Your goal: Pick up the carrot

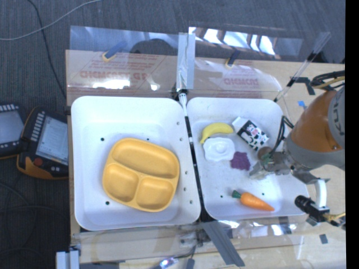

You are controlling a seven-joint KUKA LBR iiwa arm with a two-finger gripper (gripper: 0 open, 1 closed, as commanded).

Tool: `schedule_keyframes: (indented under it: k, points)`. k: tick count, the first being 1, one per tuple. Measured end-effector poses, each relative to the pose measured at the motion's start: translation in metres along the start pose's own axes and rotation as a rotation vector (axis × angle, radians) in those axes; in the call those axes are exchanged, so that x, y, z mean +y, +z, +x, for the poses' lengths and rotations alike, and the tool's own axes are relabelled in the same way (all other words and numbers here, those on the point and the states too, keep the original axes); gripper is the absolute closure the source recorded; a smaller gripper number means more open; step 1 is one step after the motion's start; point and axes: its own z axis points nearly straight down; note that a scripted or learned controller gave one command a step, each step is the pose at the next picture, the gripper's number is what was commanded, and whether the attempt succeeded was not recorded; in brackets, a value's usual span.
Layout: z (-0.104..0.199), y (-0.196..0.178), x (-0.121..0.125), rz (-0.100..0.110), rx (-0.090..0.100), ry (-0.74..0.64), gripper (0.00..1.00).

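Carrot (pixel 253 200) lies at your 5 o'clock in right bin (pixel 277 112), near front wall. Gripper (pixel 262 167) hangs just above it toward 12, apart from it; you can't tell its grip. Beyond: purple piece (pixel 240 161), fried egg (pixel 218 148), banana (pixel 216 130).

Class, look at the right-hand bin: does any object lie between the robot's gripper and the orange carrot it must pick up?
Nothing visible does. The two-finger gripper hangs over the right white bin, and the orange carrot with green top lies just below it in the picture, with bare bin floor between. The purple grape bunch sits off to the side.
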Motion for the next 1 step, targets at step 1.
schedule_keyframes:
  k: [1]
  points:
    - [0.0000,0.0001,-0.0001,0.000,0.000,0.000,0.00]
